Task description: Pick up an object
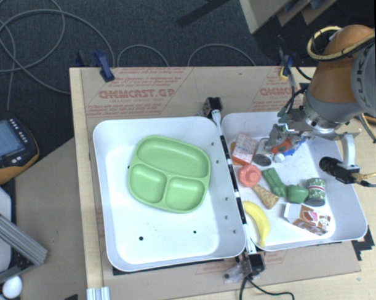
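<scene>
A KUKA arm's gripper (285,138) hangs low over the right bin (356,217), its grip state impossible to tell, above a small red-and-blue object (283,150) near the bin's back; crowded neighbours, a grey disc (262,158) and a pink packet (242,148), risk deflecting a blind grab

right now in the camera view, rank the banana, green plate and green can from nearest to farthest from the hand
Measured from the hand:
1. green can, right bin, below and to the hand's right
2. banana, right bin's lower left corner
3. green plate, left bin
</scene>
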Robot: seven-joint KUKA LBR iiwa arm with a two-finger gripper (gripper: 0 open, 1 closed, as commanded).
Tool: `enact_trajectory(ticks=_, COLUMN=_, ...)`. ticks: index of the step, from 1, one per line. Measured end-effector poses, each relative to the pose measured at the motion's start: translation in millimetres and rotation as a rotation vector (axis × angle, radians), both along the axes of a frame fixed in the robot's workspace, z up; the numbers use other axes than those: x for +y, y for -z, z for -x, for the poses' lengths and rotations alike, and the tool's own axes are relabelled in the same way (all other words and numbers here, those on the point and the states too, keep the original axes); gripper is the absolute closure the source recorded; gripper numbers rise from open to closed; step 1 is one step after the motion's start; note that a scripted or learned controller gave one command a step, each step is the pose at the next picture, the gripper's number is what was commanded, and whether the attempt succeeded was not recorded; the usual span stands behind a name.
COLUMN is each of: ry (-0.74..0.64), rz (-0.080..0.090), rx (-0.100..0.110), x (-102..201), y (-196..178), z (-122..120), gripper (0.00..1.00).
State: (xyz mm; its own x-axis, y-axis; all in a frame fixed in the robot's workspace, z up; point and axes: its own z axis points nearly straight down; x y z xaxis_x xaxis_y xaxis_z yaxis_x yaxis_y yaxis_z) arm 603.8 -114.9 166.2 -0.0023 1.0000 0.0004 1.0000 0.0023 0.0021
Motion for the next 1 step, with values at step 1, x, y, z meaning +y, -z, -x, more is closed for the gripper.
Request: enact_trajectory(ticks=1, ry=0.001, rz=-0.001, rx=0.004, x=47.6, y=-18.2, z=52.7, gripper=1.00)
